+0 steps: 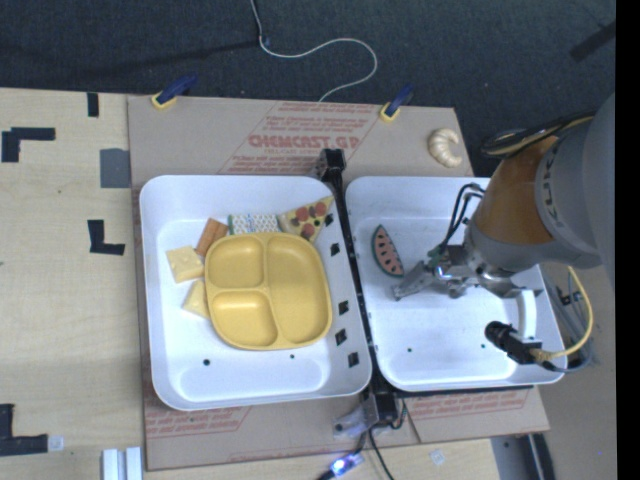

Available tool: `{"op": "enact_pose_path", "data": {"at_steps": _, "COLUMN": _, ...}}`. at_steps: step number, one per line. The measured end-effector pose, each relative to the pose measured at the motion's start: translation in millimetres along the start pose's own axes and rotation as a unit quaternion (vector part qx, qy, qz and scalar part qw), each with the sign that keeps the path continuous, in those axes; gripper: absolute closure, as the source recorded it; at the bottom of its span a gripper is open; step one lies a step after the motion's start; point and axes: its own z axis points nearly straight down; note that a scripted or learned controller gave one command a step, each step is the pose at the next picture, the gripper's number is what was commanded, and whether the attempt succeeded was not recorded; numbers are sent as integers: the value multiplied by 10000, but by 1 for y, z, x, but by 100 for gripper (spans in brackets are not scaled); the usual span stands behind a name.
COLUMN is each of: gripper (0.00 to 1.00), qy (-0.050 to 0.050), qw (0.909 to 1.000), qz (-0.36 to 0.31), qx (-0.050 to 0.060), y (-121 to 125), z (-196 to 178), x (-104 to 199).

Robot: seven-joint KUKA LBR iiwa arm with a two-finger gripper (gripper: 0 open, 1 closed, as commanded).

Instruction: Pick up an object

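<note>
The arm reaches in from the right over the right bin (450,368), its gripper (408,288) low above the bin floor; whether the fingers are apart or together cannot be told. A watermelon slice (387,249) lies just beside the gripper, near that bin's left wall. In the left bin (170,368) a yellow divided plate (268,290) with 3 compartments rests on several flat toy food pieces (190,264), including a pizza slice (308,216).
</note>
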Motion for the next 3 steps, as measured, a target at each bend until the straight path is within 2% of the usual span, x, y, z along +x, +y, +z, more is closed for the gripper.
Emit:
{"op": "enact_pose_path", "data": {"at_steps": 1, "gripper": 100, "qy": -4, "qw": 10000, "qz": -1, "qx": -11, "y": 0, "z": -11, "x": 0}}
{"op": "enact_pose_path", "data": {"at_steps": 3, "gripper": 100, "qy": 1, "qw": 10000, "qz": -1, "qx": -29, "y": 14, "z": -132, "x": 1}}
